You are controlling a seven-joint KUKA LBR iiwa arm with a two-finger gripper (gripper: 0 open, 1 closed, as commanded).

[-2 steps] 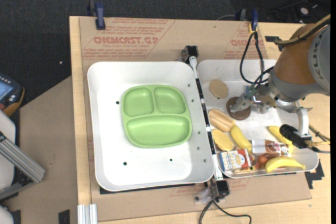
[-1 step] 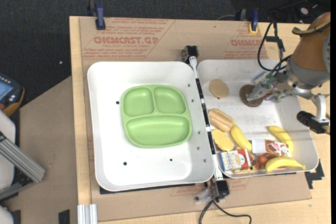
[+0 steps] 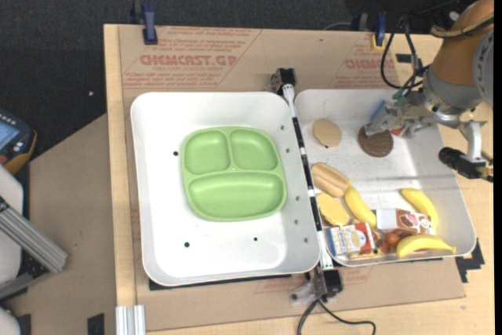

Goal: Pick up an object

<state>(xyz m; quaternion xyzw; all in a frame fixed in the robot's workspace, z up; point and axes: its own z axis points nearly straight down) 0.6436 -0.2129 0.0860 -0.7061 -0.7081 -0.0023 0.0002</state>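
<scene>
**Brown disc sits right under the claw**

You have the claw low in the upper part of the right bin, at the right of the frame. The round brown disc lies just below and slightly left of it, touching or nearly so. Being round, it sets no grasp direction. You cannot tell from this slant whether the claw is parted or closed, nor whether it grips the disc. The tan cookie lies further left, and the bananas crowd the bin's lower end.
</scene>
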